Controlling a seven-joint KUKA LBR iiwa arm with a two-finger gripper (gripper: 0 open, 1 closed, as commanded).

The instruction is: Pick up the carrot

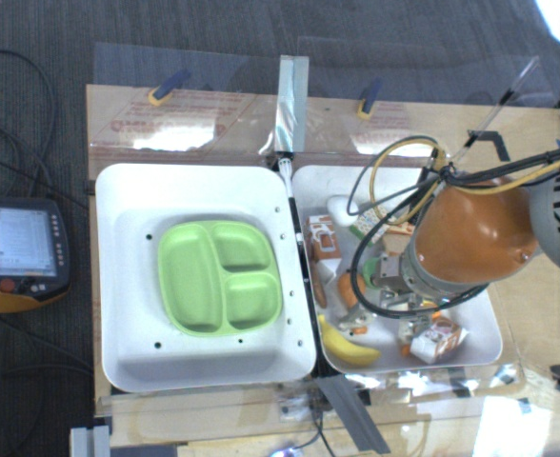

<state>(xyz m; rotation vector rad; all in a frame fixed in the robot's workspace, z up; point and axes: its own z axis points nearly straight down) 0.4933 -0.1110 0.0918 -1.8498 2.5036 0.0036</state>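
Observation:
The carrot (pixel 345 291) shows as a short orange piece in the right bin (pixel 490 343), left of centre and just above the banana (pixel 348 347). My gripper (pixel 387 276) hangs low over the middle of that bin, straight under the orange wrist band (pixel 475 231), and only its grey body shows. It stands just right of the carrot, and looped cables hide where they meet. Whether they touch cannot be told.
A green divided plate (pixel 220 276) lies in the left bin (pixel 128 208). The right bin also holds a small printed box (pixel 322 237), a white item (pixel 342 208) at the back and a red-and-white carton (pixel 434 338) at the front right. A teach pendant (pixel 18 250) sits off the bench, left.

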